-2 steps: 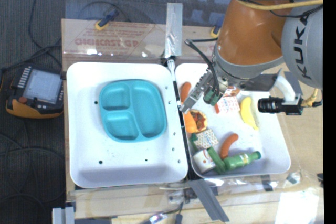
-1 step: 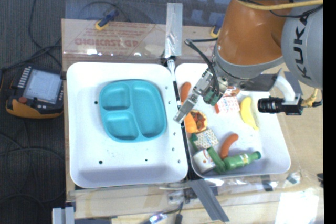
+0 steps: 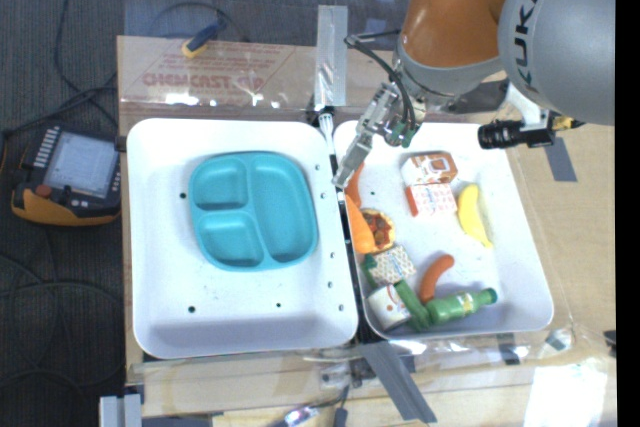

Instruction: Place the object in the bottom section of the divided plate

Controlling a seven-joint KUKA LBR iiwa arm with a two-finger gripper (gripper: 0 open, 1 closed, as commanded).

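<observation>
A blue divided plate [image 3: 252, 210] lies in the left white bin [image 3: 170, 315], with two sections at its far side and one wide section at its near side; nothing lies in them. My gripper [image 3: 345, 173] hangs at the left edge of the right bin [image 3: 520, 265], close to the wall between the bins. Just below its tip lies an orange carrot-like piece [image 3: 359, 223]. Whether the gripper touches that piece cannot be made out.
The right bin holds a small red and white carton [image 3: 430, 183], a yellow banana [image 3: 472, 215], a red sausage [image 3: 437, 275], a green bottle [image 3: 455, 307] and several other toy foods near the front left. A handheld device [image 3: 70, 173] sits left of the bins.
</observation>
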